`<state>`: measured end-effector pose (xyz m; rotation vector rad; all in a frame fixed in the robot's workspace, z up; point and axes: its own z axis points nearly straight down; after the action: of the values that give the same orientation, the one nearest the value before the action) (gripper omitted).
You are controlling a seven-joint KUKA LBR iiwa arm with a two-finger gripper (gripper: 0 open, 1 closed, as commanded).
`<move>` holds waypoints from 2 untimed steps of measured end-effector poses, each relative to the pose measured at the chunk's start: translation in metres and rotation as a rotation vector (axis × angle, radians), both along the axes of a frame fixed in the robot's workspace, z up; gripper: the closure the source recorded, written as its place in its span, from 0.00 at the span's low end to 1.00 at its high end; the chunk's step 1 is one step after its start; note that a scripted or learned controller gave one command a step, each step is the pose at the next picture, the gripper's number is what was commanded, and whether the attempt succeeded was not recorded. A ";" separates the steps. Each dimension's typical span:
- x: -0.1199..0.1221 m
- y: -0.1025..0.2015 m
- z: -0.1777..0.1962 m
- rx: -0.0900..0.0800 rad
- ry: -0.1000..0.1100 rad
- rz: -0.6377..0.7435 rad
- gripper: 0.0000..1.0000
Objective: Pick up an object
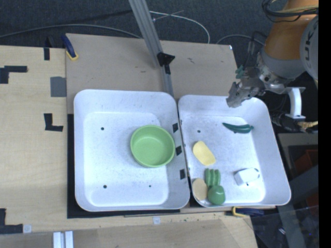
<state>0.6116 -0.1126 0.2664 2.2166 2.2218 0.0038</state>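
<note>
Hand (239, 98): hangs over the 12 o'clock rim of the right bin (269, 123), on the arm (287, 40) reaching in from 2 o'clock; nothing shows between the fingers, and whether they are spread or closed I cannot tell.
Why it sits there: above the rim, it looks poised to come down into the bin without sweeping anything aside.
Nearest candidate: a dark green pepper-like toy (238, 128), lying flat toward 12 o'clock in the right bin, apart from the rest, so probably the easiest approach.
Other candidates: a yellow oval piece (204, 153) near the bin's centre; a white lumpy object (246, 176) toward 4 o'clock.
Crowded corner: at 7 o'clock a green ribbed vegetable toy (213, 186) and a tan oval (199, 188) lie touching, against the bin wall; a grasp there would likely catch two things or strike the wall.
Left bin (90, 118): holds a green bowl (152, 146), upright, toward its 3 o'clock side, well apart from the hand.
In the way: a grey pole (146, 25) slants down to the divide between the bins at 12 o'clock, left of the hand; it could matter on a reach leftward.
Bench (31, 138): bare wood with black tape marks at 9 o'clock.
</note>
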 end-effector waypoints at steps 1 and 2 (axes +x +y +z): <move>0.003 0.056 -0.017 0.002 0.006 0.004 1.00; 0.006 0.114 -0.031 0.002 0.008 0.004 1.00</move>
<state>0.6181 0.0015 0.2353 2.2164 2.2313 -0.0024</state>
